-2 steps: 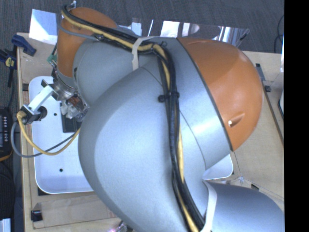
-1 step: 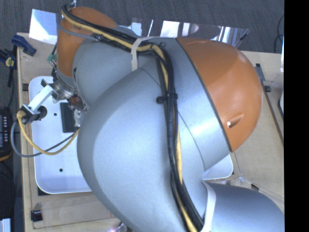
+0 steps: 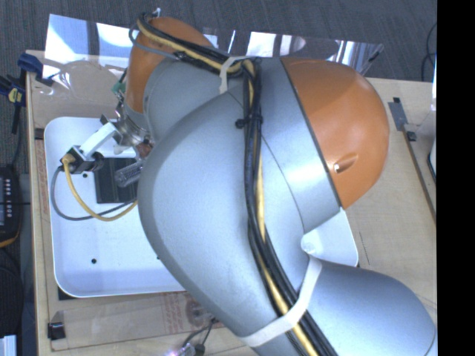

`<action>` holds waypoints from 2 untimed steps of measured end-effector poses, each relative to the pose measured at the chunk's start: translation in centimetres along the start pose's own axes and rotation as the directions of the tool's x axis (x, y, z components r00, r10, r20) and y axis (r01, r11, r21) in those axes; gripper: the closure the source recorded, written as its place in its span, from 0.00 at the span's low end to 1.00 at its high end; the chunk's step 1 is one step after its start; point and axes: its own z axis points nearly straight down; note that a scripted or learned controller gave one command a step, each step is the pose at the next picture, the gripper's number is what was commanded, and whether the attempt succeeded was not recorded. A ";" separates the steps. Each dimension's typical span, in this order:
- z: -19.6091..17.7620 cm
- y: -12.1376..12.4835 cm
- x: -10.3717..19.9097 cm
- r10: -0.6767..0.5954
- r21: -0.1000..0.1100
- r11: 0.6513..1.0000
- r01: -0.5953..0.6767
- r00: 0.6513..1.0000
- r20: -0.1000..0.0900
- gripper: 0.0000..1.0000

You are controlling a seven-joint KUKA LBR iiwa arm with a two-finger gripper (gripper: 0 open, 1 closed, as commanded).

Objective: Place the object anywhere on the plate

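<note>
Risk: the black two-finger gripper (image 3: 119, 175), low over the shallow white plastic left bin (image 3: 82, 265), may close on nothing; whether it's released or grasping, can't tell. Object & plate position unclear, hidden by the bulky grey arm (image 3: 245, 199). Loose yellow cable loop (image 3: 74, 208) nearby could snag.

Grey arm (image 3: 223, 221), orange domes, black and yellow cables (image 3: 256, 199).

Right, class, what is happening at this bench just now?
A grey and orange robot arm reaches across from the right and covers most of the bench. Its gripper is down over the left white bin, beside a looping yellow cable. No object can be made out in the jaws, and the plate cannot be picked out.
</note>
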 end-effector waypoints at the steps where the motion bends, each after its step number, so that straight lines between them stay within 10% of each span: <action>1: -8.0 -0.5 0.6 -0.162 0.001 0.987 0.162 0.987 -0.003 0.00; 2: -12.8 2.4 -0.2 -0.569 -0.002 0.822 0.569 0.822 -0.002 0.00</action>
